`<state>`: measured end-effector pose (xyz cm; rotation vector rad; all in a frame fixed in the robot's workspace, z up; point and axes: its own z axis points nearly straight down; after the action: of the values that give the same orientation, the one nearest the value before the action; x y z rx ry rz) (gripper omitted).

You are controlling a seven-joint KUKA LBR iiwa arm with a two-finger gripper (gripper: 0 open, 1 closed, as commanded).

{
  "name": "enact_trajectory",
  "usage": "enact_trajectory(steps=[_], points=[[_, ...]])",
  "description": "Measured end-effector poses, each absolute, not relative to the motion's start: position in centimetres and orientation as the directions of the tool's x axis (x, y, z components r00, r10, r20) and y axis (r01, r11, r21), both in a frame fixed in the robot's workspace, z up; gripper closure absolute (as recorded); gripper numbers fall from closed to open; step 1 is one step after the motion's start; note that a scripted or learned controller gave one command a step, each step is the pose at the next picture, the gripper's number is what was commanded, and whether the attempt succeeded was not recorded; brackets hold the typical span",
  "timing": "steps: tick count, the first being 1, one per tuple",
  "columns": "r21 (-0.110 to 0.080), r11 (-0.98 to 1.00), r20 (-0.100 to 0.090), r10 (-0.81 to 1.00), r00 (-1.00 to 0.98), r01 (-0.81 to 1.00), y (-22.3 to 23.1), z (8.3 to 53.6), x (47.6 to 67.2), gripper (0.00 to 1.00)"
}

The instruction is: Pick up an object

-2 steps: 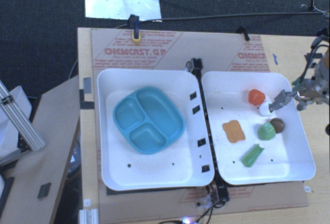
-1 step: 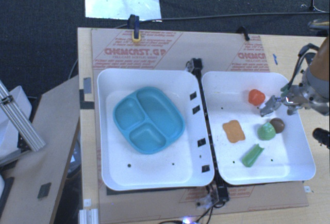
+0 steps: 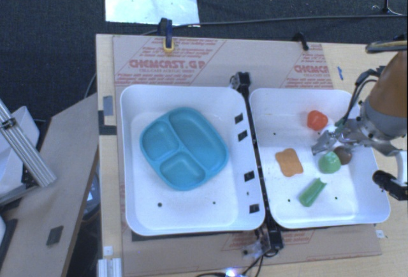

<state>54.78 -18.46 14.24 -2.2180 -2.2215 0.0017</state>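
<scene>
Green wedge (image 3: 312, 193), round green ball (image 3: 329, 163) under gripper (image 3: 331, 142)

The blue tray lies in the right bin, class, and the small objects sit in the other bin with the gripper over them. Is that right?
Not quite. The camera view shows the blue tray lying in the left bin, not the right one. The rest holds: the small objects, among them a red piece and an orange piece, sit in the other bin, with the gripper over them.
</scene>
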Motion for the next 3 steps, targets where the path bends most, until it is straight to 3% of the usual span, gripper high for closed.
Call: enact_trajectory(steps=[1,2,3], points=[[-0.002,0.003,0.006,1.000,-0.003,1.000,-18.2,9.1,54.9,0.00],[0.002,0.002,0.002,1.000,-0.002,1.000,-18.3,10.4,55.0,1.00],[0.008,0.004,-0.002,1.000,-0.004,1.000,-18.1,16.8,54.9,1.00]])
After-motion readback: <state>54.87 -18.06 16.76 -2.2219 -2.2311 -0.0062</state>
